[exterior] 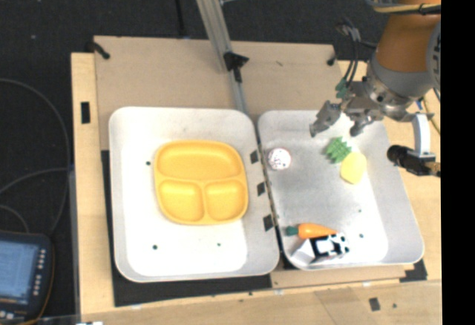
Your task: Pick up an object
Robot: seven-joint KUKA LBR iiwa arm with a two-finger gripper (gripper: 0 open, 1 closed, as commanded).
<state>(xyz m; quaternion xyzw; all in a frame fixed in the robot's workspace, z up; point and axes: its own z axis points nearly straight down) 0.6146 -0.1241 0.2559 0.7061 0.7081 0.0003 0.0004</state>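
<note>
The tool (342,122), fingers spread and holding nothing, hangs over the right bin (386,242)'s far end, with the green toy (337,150) just below it toward the bin's near side.

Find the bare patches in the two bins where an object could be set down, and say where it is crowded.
Free: the right bin's middle, between ball, lemon and carrot; the left bin's border around the yellow tray. Crowded: the right bin's top by the gripper and green toy, and its near corner.
</note>
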